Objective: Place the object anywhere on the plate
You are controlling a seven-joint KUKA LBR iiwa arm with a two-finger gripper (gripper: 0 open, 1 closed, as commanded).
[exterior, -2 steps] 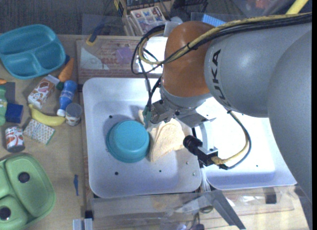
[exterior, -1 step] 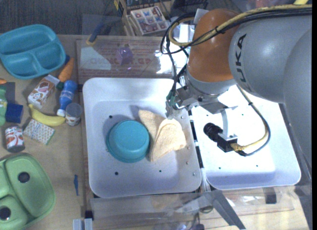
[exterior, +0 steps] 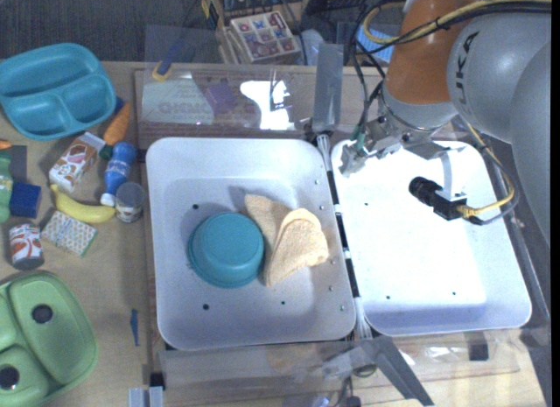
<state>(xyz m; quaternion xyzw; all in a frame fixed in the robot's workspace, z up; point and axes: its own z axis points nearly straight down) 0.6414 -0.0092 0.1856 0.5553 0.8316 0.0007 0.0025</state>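
A round blue plate (exterior: 226,249) lies in the left bin (exterior: 175,178), left of centre. Touching its right side is the object, a tan folded flatbread-like piece (exterior: 291,237), with a second tan flap behind it. My gripper (exterior: 353,157) hangs over the far left corner of the right bin (exterior: 437,283), close to the divider between the bins. It is well above and to the right of the tan piece, and nothing shows in it.
A small black part with a yellow cable (exterior: 435,195) hangs over the right bin. Left of the bins lie a blue divided tray (exterior: 57,90), a banana (exterior: 80,207), a bottle (exterior: 116,169), a can (exterior: 129,200) and a green tray (exterior: 39,335).
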